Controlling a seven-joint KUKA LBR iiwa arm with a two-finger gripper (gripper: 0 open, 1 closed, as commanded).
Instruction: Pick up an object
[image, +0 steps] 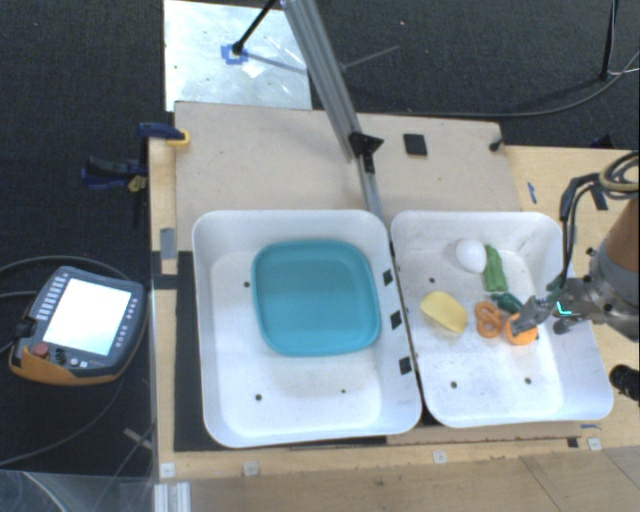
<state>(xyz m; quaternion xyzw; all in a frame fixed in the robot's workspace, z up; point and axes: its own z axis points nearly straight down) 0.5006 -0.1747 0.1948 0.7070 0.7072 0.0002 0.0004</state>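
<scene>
The right bin (575, 395) holds a white ball (470, 254), a green oblong piece (495, 268), a yellow wedge-like piece (445, 311) and an orange ring-shaped object (492, 321). A small dark green piece (507, 300) lies just above the orange object. My gripper (527, 318) reaches in from the right edge and sits low over the orange object's right end, touching or nearly touching it. The arm's wrist (600, 295) hangs over the bin's right wall.
In the left bin (225, 400) lies a teal square plate (316, 297). A metal pole (335, 90) slants over the bench behind the bins. A teach pendant (80, 323) rests on the floor at the left.
</scene>
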